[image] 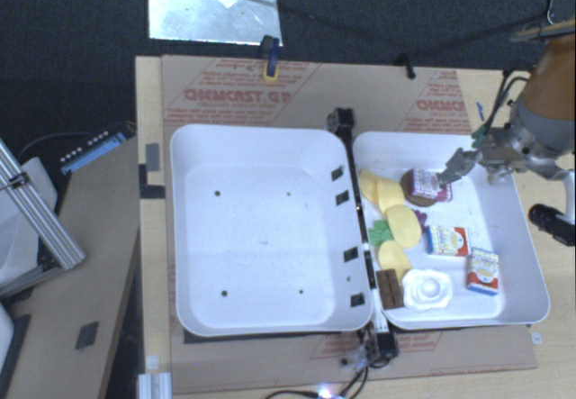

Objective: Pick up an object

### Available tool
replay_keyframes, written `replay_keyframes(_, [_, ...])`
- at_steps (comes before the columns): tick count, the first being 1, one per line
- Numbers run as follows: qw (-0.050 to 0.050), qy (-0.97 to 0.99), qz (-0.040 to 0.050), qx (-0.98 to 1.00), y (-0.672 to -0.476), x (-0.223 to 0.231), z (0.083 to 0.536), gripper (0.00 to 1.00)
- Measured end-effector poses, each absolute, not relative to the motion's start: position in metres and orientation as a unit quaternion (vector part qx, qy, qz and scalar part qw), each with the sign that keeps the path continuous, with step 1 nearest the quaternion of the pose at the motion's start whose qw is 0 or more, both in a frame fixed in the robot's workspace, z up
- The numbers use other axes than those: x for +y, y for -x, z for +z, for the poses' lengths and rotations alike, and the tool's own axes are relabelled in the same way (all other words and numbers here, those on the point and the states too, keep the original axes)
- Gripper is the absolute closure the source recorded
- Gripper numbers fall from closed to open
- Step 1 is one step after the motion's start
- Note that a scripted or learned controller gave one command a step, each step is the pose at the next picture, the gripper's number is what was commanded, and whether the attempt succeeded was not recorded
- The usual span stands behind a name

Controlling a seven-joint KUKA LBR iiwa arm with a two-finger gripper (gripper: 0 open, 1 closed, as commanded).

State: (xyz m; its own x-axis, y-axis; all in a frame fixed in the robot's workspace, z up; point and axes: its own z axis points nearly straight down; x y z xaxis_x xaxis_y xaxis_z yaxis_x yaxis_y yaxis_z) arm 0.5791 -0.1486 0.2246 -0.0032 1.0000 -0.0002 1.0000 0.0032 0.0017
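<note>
The gripper hangs over the brown round object near the right bin's back edge; finger spread unclear, so descent and closing seem next.

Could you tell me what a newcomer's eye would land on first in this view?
Probably the cluster of small items crowded into the right bin: yellow pieces, a white cup and two small cartons. Next, the gripper hanging over a dark red round object near that bin's far side.

place: robotics lab | signs: KUKA arm, white bins (two), aluminium framing
</note>
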Motion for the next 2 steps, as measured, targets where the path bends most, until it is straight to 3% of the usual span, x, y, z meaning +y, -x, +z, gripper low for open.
replay_keyframes(1, [-0.002, -0.704, 0.0, 0.71, -0.575, -0.086, 0.149, 0.0])
replay_keyframes(2, [0.005, -0.704, 0.005, 0.711, -0.627, -0.047, 0.268, 0.0])
